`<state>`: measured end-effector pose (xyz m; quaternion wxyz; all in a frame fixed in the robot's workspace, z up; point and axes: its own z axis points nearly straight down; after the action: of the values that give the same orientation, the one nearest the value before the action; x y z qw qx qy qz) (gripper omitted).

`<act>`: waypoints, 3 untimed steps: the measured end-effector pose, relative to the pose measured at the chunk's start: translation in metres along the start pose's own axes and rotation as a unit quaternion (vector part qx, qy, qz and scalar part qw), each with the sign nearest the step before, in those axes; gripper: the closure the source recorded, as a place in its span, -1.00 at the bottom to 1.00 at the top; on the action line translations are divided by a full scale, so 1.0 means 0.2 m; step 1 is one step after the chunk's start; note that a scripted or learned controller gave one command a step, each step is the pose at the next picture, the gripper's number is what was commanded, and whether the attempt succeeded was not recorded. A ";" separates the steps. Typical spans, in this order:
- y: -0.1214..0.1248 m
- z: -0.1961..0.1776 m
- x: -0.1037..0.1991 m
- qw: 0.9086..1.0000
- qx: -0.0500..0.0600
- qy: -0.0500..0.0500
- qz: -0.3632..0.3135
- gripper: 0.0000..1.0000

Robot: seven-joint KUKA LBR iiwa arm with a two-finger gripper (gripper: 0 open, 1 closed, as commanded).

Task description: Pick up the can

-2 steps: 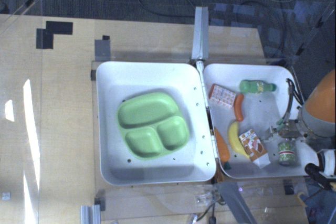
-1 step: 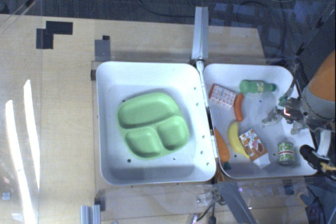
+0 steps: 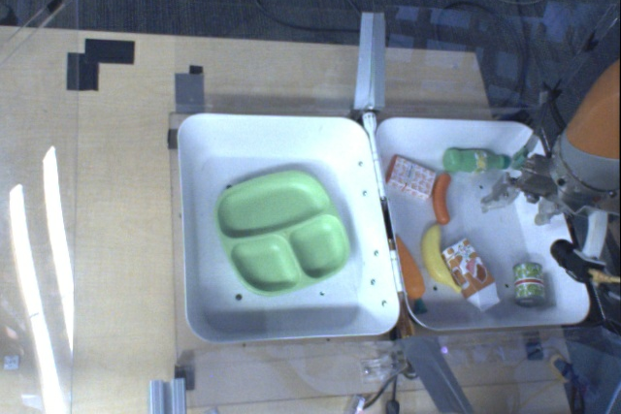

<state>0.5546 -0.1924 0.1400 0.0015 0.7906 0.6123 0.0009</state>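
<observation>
Starting at the near edge of the right bin (image 3: pixel 572 313), with the can (image 3: pixel 529 283) as our marker — it stands upright in the bin's near right corner, green label, silvery top, nothing touching it; just to its left lies a small carton (image 3: pixel 467 270) with a red and white printed face, tilted, and beside that, further left, a yellow banana (image 3: pixel 439 259) curving along the bin floor; left again, hard against the divider between the bins, an orange carrot (image 3: pixel 411 274). Moving farther from the can, up and to the left, a short orange-red sausage (image 3: pixel 441 196) sits near a flat printed packet (image 3: pixel 410 176); at the far side of the bin, well apart from the can, a green bottle (image 3: pixel 475 159) lies on its side. The gripper (image 3: pixel 514 192) hangs over the bin farther back than the can and a touch left of it, metal fingers spread apart — nothing between them; the orange-banded arm (image 3: pixel 594 139) comes in from the right. Far left of the can, the left bin (image 3: pixel 194 238) holds a green three-compartment tray (image 3: pixel 281 230).
</observation>
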 end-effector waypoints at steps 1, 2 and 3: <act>0.18 0.09 0.17 0.998 0.000 0.000 -0.056 -1.00; 0.30 -0.04 0.64 0.993 0.000 0.000 -0.118 -1.00; 0.38 -0.57 0.45 0.992 -0.002 0.000 -0.125 -1.00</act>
<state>0.6494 -0.1245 0.2541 0.0029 0.7078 0.7064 0.0015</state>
